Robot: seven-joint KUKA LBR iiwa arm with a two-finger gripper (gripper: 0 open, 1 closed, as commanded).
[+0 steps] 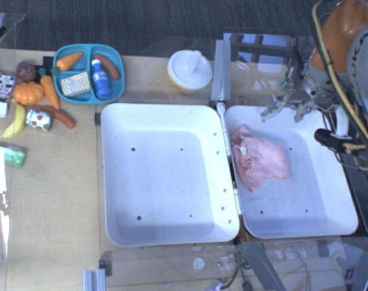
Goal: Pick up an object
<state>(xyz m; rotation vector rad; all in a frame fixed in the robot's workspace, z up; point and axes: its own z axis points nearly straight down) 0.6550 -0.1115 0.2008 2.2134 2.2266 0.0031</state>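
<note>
A crumpled pink cloth (259, 157) lies in the right bin (317, 217), against its left wall. My gripper (285, 109) hangs over the far right part of that bin, up and to the right of the cloth and apart from it. Its two fingers (270, 110) are spread with nothing between them. The grey arm with its orange band (341, 26) comes in from the upper right.
The left bin (165, 174) sits beside the right one, a metal divider (222, 71) running up between them. Behind stand a white and yellow bowl (190, 70) and a blue divided plate (90, 73) of toy food. More toy food (32, 102) lies at far left.
</note>
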